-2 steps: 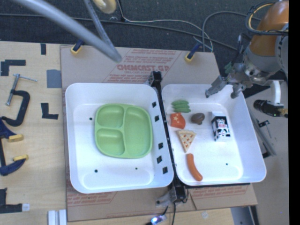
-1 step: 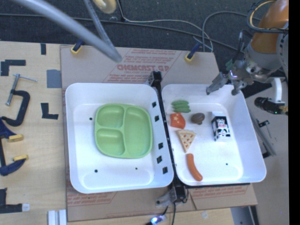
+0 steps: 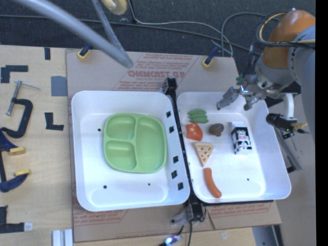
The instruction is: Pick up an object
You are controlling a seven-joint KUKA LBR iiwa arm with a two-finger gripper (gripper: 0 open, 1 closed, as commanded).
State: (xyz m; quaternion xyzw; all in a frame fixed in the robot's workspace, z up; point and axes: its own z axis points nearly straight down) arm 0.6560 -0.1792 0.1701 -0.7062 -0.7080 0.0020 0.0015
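The jaws (image 3: 237,100) hung spread and gripping nothing above the right bin's (image 3: 277,184) far edge, with the little carton (image 3: 241,139) just below them, likely lined up for a grab.

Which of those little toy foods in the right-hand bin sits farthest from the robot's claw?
The long orange-red toy sausage. It lies alone at the bin's near end, while the gripper hovers over the far end.
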